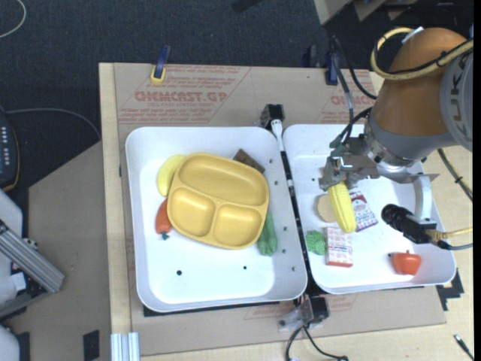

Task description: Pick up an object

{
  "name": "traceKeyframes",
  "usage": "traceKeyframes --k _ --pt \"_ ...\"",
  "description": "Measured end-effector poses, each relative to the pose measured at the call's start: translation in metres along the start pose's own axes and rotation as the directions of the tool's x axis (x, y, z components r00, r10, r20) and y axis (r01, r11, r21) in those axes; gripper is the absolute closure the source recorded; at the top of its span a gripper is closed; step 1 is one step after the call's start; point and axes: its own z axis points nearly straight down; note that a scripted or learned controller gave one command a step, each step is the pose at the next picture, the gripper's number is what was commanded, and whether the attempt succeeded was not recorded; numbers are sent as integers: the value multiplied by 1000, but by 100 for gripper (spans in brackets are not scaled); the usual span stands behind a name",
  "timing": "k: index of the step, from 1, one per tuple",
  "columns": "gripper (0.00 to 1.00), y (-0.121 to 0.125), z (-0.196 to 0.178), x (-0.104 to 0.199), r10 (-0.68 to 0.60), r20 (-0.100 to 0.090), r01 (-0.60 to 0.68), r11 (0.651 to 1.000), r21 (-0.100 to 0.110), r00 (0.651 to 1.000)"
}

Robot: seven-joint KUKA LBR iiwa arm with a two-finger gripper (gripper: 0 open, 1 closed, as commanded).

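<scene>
The gripper (338, 173) hangs over the right bin (301, 145). Corn (343, 206) lies just below it. I cannot tell its state.

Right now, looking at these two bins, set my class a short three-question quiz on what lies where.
1. True or false: the yellow plastic divided plate lies in the right white bin.
2. Which toy sits below the gripper? A) yellow plastic corn cob B) red plastic tomato C) green leafy toy
3. Fill in: the red toy pepper lies at the plate's ___ edge in the picture.

Key: 1 false; 2 A; 3 left.
</scene>
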Motion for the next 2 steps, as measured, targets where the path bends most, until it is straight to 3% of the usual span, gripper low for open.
traceKeyframes --k 1,2 --pt "100 -25 -9 23 -1 0 1 1000 -1 1000" --pt "100 -18 -9 20 1 2 -1 1000 -5 1000"
